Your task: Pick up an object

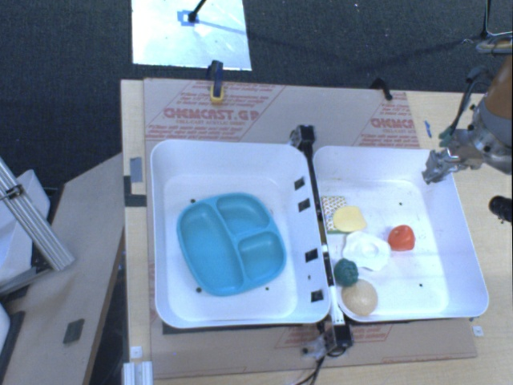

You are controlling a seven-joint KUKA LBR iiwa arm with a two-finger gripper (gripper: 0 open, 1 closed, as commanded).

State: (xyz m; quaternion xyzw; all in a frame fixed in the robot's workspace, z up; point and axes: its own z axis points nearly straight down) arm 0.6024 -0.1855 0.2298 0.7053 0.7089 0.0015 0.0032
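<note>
Reaching in from the right, the arm holds its hand [439, 165] above the far right rim of the right bin [449, 295]. Cannot tell how far the hand is open; it is small and blurred here. Nothing visible in it.

Candidate objects sit clustered along the left wall of the right bin, well apart from the hand:
- yellow piece [349, 218], rounded, resting partly on a small patterned card [332, 207].
- white piece [368, 250], irregular outline, just below the yellow one and touching or nearly so.
- red piece [401, 237], compact, standing slightly clear to the right of the white one.
- dark teal ball-like piece [346, 272], beside the divider.
- tan rounded piece [360, 297], near the bin's front corner.

Left bin [232, 155] holds a blue compartment tray [231, 243].

Judgement on handling: all look like small, light toy items, probably smooth plastic or foam, so slip is the likely failure. The red piece seems the best target: free space on most sides, small enough to straddle. Take it across its middle, from above. The teal and tan pieces crowd the wall, leaving little finger clearance.
</note>
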